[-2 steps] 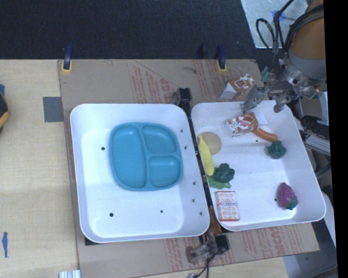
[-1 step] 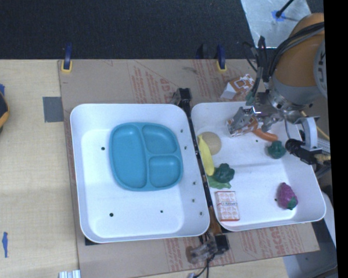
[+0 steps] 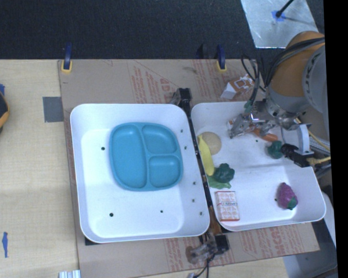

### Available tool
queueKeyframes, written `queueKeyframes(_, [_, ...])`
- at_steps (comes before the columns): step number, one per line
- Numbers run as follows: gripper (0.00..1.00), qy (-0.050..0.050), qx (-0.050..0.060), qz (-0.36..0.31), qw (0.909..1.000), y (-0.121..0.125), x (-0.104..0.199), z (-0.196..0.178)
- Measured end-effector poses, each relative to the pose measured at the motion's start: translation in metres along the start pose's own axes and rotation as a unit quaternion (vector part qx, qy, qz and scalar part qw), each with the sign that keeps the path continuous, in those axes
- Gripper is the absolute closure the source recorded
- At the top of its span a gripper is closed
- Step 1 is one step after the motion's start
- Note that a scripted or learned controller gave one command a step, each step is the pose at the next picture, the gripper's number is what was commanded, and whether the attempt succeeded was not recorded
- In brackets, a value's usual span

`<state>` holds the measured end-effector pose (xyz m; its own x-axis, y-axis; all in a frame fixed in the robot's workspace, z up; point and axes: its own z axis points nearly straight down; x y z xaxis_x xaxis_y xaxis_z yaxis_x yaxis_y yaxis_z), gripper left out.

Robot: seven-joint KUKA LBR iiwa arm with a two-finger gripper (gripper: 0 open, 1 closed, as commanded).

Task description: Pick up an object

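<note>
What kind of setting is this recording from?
Probably a robotics lab bench: two white bins clamped on cardboard, toy food such as a purple piece, and the arm's gripper over the right bin.

The claw (image 3: 238,128) hangs over the right bin (image 3: 254,218), near a yellow banana (image 3: 205,154) and purple toy (image 3: 286,195).

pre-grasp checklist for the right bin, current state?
1. Gripper over the right bin: ok.
2. Object between its fingers: cannot tell.
3. Reachable targets: purple toy, green toy, yellow piece, red-and-white card all lie in the right bin: ok.
4. Purple toy apart from the others: ok.
5. Green toy touches yellow piece, crowded: not ok.
6. Blue divided plate in left bin, out of the way: ok.
</note>
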<state>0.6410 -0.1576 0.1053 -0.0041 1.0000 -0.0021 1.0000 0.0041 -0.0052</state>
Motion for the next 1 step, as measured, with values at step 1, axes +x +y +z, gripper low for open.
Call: queueKeyframes(1, [0.0,0.004,0.006,0.002,1.0,0.0134,-0.0392,0.0119])
